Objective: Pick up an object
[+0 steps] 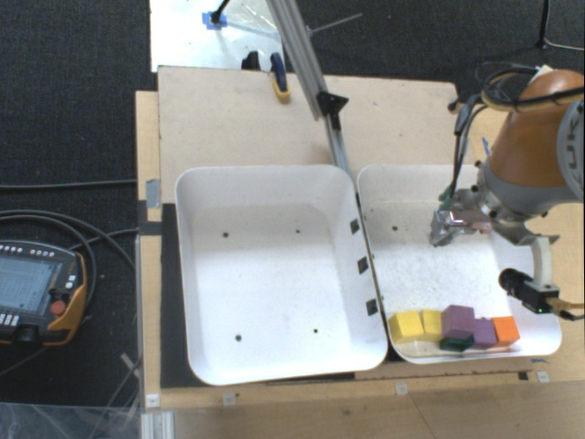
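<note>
**Blocks bunched at the near edge of the right bin, gripper above the bin's middle**

We see the candidates for picking as a tight row of small blocks along the near wall of the right bin [402, 190]. From left to right they are two yellow blocks [416, 325] touching each other, a purple block [459, 318] standing a little taller, a dark green block [456, 343] tucked just in front of it, a second, paler purple block [483, 333], and an orange block [505, 329] at the right end. They crowd together so closely that we cannot make out where some of them end, and the dark green one is partly hidden by its neighbours.

The gripper [441, 234] hangs over the middle of the right bin, well apart from the blocks and farther from us. It appears as a small, blurred metallic shape; whether its fingers are spread or closed we cannot tell, and we see nothing held in it. The arm [535, 144] behind it, with its orange band, is cut off by the right edge.

The left bin [265, 273] lies just beside the right one. At the far left, a teach pendant [37, 291] sits partly cut off.
</note>
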